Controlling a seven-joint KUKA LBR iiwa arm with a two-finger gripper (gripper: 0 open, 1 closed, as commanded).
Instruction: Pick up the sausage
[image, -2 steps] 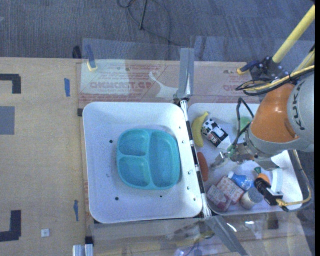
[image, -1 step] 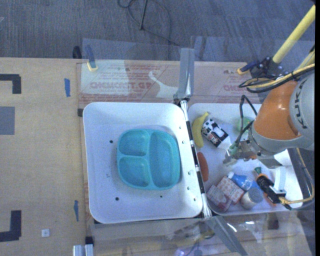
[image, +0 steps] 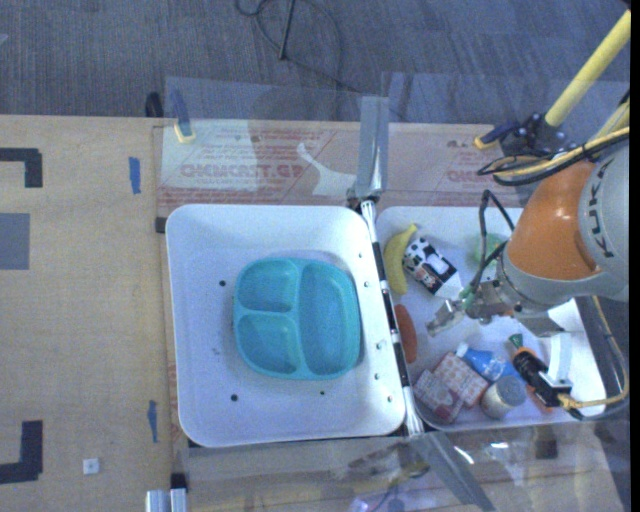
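The sausage (image: 405, 333), a reddish-brown link, lies along the left wall of the right bin (image: 455, 222), just below the banana (image: 399, 257). My gripper (image: 449, 314) hangs over the middle of the right bin. It is a short way to the right of the sausage and apart from it. Nothing shows in the gripper's grasp. The grey arm with its orange band (image: 550, 235) comes in from the right and hides the far right part of the bin.
A teal divided plate (image: 297, 318) sits in the left bin (image: 200, 250). The right bin also holds a black-and-white packet (image: 429, 264), a pink patterned box (image: 450, 385), a blue-and-white item (image: 481, 360) and a tin can (image: 502, 396), all crowded near its front.
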